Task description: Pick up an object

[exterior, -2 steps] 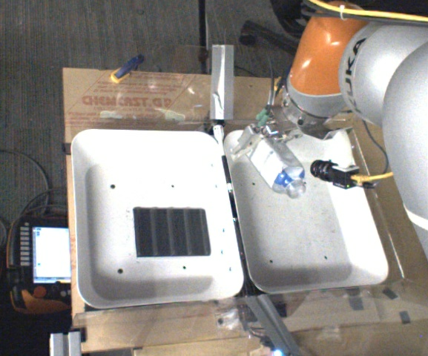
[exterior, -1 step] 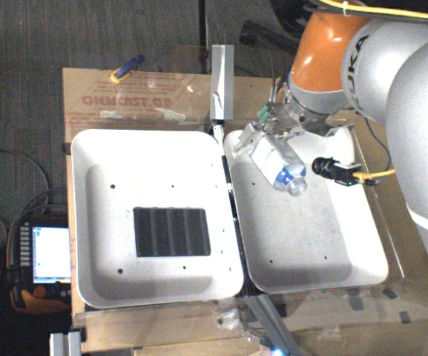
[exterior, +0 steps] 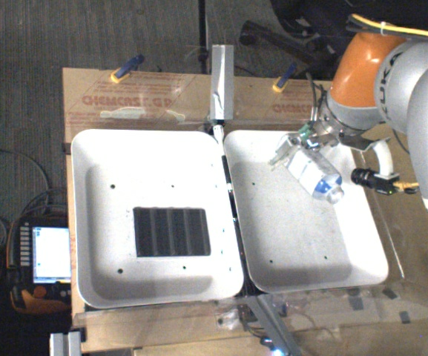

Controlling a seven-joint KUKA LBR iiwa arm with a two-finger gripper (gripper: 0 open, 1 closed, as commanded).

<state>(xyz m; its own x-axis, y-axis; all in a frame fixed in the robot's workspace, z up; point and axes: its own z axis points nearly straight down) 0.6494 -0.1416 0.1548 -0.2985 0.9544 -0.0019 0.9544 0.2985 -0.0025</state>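
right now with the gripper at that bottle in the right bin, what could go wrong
1. The clear plastic bottle lies tilted just below the gripper; being round and smooth, it may roll or slip away when squeezed.
2. It sits near the back wall of the right bin, so the gripper might clip that rim.
3. The bottle is see-through against white, so its outline is hard to judge and a grasp could land off-centre.
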